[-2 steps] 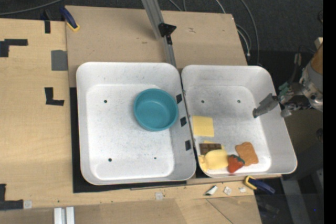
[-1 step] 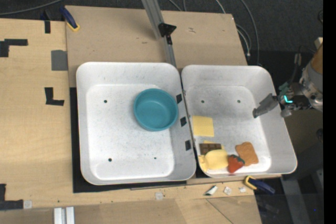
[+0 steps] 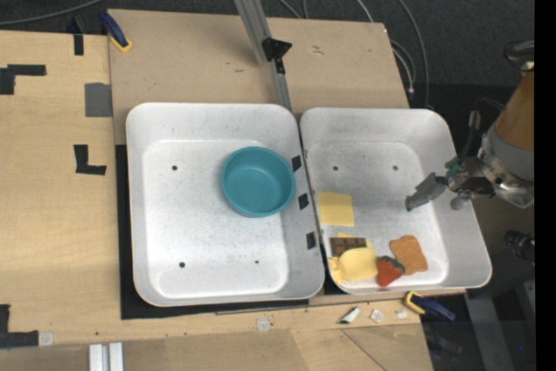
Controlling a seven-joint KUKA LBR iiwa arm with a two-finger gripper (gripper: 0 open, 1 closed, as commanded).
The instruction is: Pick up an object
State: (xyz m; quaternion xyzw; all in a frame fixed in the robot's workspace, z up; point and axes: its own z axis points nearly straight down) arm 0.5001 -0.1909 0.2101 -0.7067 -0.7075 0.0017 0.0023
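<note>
**One short reach down to the toys**

Four small things lay in the right bin [image 3: 434, 135]: a yellow square [image 3: 336, 208], a yellow lump [image 3: 354, 263], a red bit [image 3: 388, 273] and an orange piece [image 3: 409, 255]. My gripper [image 3: 432, 192] hung over the same bin, near its right side. I held nothing, and I could not tell how it was set. The orange piece was nearest, just below me and a little left. Its long side slanted. The blue bowl [image 3: 256, 181] sat well apart in the left bin [image 3: 156, 213].
</note>
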